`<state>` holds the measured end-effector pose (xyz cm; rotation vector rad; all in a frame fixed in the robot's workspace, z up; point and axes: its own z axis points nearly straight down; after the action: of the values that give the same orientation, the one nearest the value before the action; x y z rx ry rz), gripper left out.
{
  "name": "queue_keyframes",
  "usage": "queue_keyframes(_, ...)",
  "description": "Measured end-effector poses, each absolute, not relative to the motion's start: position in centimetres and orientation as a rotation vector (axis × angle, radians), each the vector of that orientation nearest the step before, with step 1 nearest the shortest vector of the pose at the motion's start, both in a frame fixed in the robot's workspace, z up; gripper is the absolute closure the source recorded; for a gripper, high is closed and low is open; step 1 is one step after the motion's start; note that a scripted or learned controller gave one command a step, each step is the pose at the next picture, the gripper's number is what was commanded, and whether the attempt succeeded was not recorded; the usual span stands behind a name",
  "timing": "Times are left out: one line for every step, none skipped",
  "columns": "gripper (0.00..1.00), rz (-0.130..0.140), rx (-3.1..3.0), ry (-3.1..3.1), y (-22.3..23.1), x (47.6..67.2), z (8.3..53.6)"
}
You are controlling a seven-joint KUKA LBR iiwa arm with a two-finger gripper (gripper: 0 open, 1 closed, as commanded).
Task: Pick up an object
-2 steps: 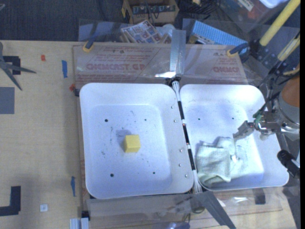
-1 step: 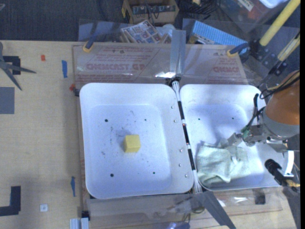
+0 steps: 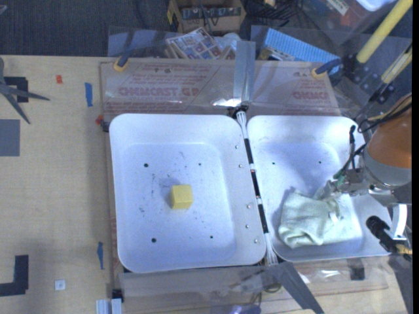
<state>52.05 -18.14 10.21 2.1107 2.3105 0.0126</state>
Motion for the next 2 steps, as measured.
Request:
queue_keyframes(1.0,0.016,2.549,1.812,-12.5,49.8,9.2)
queue_keyframes(1.0,0.021,2.315,2.099,-13.4,48.6,9.2)
